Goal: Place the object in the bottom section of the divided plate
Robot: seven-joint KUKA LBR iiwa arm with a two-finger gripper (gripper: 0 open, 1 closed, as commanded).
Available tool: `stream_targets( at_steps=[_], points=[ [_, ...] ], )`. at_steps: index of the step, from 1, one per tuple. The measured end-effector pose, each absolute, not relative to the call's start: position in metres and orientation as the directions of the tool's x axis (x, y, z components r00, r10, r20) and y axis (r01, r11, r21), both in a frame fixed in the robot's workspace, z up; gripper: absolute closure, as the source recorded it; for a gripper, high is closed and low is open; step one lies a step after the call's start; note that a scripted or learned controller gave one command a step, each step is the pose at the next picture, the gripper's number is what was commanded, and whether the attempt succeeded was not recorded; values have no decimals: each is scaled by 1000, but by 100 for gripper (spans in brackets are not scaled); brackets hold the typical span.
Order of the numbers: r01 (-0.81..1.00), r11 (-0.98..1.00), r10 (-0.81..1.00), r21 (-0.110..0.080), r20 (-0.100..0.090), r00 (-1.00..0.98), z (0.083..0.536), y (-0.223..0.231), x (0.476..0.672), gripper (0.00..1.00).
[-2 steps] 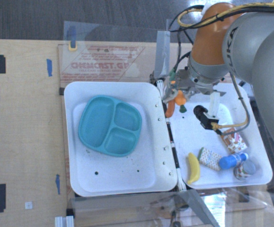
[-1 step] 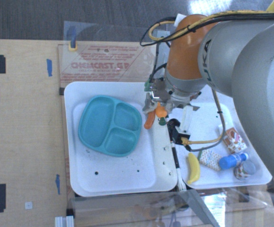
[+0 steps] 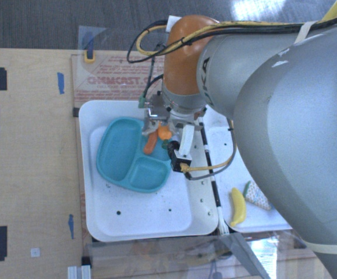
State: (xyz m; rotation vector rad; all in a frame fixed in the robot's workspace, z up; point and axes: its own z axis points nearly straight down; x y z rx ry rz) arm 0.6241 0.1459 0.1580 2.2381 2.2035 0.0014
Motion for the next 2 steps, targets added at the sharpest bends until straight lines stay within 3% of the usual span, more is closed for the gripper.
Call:
stream_targets(
  at_steps=[1, 2],
  points=[
    [980, 199, 980, 2, 0, -199, 128, 228, 666, 100],
    [980, 199, 980, 2, 0, -199, 127, 228, 666, 0]
  ],
)
